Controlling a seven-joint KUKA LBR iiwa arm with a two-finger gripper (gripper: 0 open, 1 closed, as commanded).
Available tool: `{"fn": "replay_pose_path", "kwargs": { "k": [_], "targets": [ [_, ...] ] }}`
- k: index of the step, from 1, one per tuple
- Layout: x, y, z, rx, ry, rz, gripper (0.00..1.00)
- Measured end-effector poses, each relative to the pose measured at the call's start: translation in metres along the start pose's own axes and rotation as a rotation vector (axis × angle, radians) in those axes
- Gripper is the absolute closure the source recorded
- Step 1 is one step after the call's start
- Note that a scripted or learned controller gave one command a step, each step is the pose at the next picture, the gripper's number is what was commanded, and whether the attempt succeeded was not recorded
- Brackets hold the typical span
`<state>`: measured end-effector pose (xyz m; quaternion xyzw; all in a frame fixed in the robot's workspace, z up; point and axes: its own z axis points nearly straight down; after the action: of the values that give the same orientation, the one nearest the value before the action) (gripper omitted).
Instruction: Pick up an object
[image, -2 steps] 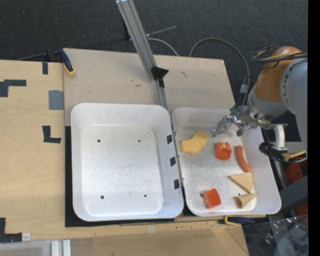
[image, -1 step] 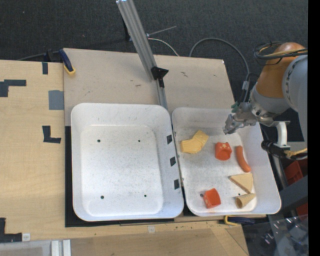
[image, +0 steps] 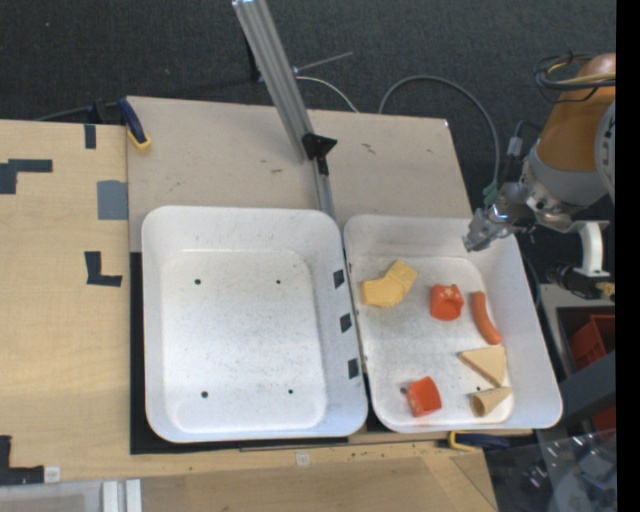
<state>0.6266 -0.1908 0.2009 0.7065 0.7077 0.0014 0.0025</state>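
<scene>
- Camera view, edges/room: two white bins side by side on the bench (image: 230, 170). Left bin (image: 240, 320) has a wide flat floor w/ only dark specks and 4 small dots; lots of open room there.
- Right bin (image: 400, 235) holds all the items. They sit mid to lower right; its upper strip and lower-left floor are bare.
- Bins touch along the middle rim, w/ small black clips on that seam.
- Slanted metal pole (image: 285, 85) runs from top centre down to the seam between bins.
- Count: 6 items in the right bin.
- 1 yellow cheese-like chunk (image: 389, 284), upper left of the group, near the seam rim but apart from it.
- 1 red-orange pepper-like piece (image: 447, 302), centre, just beside the sausage.
- 1 sausage (image: 485, 317), lying lengthwise near the right rim.
- 1 tan wedge (image: 485, 363) below the sausage, close to the right rim.
- 1 tan cone (image: 491, 402) at the lower right corner, just under the wedge.
- 1 red-orange block (image: 423, 396) near the bottom rim, left of the cone.
- Arm pose: arm comes in from the right, orange band high at the right edge, wrist angled down-left.
- End effector (image: 480, 232) sits over the right bin's upper right corner, well apart from all items; whether released or clenched, can't tell. Nothing seen in it.
</scene>
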Motion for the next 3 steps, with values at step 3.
{"fn": "replay_pose_path", "kwargs": {
  "k": [3],
  "targets": [
    [0.097,0.000,-0.022,0.006,0.004,-0.005,1.00]
  ]
}}
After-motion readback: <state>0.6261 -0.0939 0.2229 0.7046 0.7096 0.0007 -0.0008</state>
